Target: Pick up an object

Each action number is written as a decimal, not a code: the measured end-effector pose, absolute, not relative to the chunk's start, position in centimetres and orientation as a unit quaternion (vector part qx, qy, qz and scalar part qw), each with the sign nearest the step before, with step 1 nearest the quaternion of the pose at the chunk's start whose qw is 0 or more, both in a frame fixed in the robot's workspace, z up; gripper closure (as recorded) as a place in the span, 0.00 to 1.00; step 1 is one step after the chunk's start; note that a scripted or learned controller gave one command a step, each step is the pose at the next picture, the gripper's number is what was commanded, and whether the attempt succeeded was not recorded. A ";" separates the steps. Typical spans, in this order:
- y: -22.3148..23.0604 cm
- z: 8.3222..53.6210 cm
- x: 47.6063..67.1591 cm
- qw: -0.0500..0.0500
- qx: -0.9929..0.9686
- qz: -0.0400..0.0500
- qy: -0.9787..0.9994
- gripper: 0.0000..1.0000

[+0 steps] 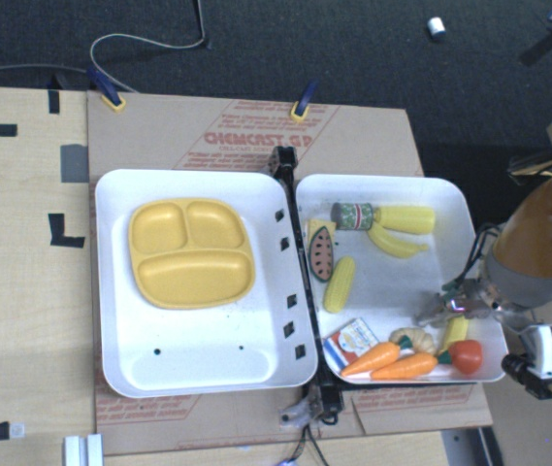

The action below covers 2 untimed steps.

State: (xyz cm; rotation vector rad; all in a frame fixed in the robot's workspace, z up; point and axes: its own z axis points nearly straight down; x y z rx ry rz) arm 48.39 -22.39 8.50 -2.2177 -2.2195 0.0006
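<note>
Camera view: the gripper [450, 304] sits low at the right bin's [450, 194] right edge; whether it is open or closed cannot be told. That bin holds two carrots [392, 359], two corn cobs [340, 283], a banana [396, 243], a tomato [466, 355], a watermelon slice [321, 252]. The left bin [111, 260] holds one yellow divided plate [192, 252].
</note>
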 end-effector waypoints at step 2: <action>-14.4 18.9 48.6 0.002 -0.706 0.001 -0.708 0.00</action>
